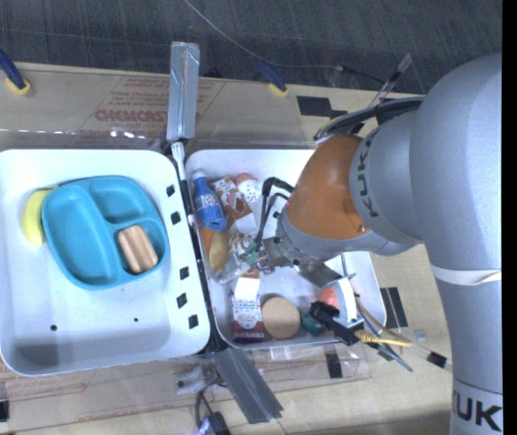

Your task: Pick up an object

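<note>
**Arm lowered over the crowded right bin**

The grey arm is seen reaching in from the right, its orange band positioned above the middle of the right bin. The gripper is held low among the objects near the bin's centre; whether anything is gripped cannot be told.

The right bin is filled with small items. A blue bottle is laid near the wall shared with the left bin, and a white ball with dots is placed just beside it toward the back. A tan round object is set near the front edge, touching a red-and-white packet on its left.

In the left bin, a blue divided tray is placed, and a brown bread roll is held in its front-right compartment. A yellow banana is tucked against the tray's left side.
</note>
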Action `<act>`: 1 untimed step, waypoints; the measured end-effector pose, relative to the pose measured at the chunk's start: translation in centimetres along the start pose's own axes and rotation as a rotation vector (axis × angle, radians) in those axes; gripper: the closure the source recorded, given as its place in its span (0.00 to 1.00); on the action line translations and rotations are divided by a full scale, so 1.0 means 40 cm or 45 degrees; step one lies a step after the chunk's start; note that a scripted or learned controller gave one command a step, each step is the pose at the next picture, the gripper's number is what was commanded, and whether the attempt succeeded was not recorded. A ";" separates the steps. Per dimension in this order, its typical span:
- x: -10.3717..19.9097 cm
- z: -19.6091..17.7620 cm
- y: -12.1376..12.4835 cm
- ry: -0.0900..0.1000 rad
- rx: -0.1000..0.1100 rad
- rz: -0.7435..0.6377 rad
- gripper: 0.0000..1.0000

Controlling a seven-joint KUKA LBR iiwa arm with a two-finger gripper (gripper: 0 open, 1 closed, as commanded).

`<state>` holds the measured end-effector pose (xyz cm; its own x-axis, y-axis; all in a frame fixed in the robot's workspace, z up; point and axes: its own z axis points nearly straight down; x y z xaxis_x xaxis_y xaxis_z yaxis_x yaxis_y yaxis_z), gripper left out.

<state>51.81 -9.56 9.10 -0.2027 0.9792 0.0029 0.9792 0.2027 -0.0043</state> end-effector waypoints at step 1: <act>-0.001 -0.025 0.001 -0.001 0.000 -0.005 1.00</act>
<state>51.85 -9.61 10.09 -0.2066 0.9784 0.0025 0.9784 0.2066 -0.0046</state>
